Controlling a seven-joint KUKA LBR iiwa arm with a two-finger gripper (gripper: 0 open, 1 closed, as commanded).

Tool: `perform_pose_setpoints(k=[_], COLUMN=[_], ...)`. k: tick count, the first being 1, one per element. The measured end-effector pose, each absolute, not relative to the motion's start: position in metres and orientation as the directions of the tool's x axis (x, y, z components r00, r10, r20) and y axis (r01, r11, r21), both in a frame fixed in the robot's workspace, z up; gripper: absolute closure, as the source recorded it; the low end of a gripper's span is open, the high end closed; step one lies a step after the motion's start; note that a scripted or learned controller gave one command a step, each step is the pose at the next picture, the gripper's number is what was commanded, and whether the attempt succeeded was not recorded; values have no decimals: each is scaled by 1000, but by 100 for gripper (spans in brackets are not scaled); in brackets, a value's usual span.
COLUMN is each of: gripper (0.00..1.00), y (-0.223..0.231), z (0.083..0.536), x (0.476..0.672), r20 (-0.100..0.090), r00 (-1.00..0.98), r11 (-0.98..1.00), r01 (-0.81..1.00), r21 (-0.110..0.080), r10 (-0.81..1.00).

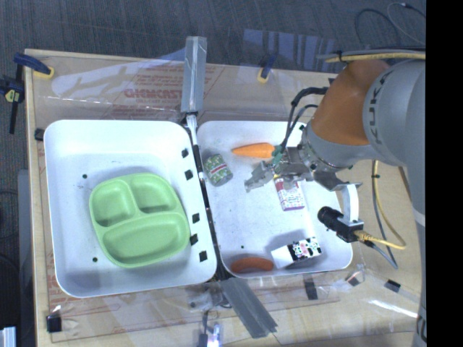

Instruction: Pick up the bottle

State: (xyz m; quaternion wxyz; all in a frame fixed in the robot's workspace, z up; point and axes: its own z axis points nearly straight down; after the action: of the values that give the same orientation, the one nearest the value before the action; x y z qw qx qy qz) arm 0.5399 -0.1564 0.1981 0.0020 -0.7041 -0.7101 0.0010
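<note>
We're looking at the bench point(108, 85) carrying two white bins. The left bin point(65, 143) is holding a green divided plate point(139, 219). The right bin point(239, 237) is holding everything else.

The arm point(376, 114) is reaching in from the right and hanging over the far-right part of the right bin. The gripper point(262, 176) is pointing left, sitting low over the bin floor; we're not able to tell how it's set, the metal is blurring into the white floor.

The bottle point(289, 194), small with a red and white label, is lying flat just right of the gripper tip and under the wrist, so we're reading the gripper as beside it, not around it. Nothing is showing between the tips.

Other items: a carrot point(253, 150) just beyond the gripper on the far side, a small green patterned can point(216, 169) to the left near the divider, a white box with black dots point(296, 251) near the front wall, a brown sausage point(252, 264) at the front edge.

Risks we're flagging:
- tip is offset left of the bottle, so a close here is likely grabbing air
- bottle lying down, round body, probably rolling away under a glancing touch
- carrot is close enough to get nudged or pinched instead
</note>
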Motion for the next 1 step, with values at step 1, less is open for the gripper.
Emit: perform_pose_setpoints(k=[1], gripper=[0], y=[-109], z=[103], x=[498], r20=[-11], r00=[68], r11=[-68], r01=[998], r21=[3], r10=[998])
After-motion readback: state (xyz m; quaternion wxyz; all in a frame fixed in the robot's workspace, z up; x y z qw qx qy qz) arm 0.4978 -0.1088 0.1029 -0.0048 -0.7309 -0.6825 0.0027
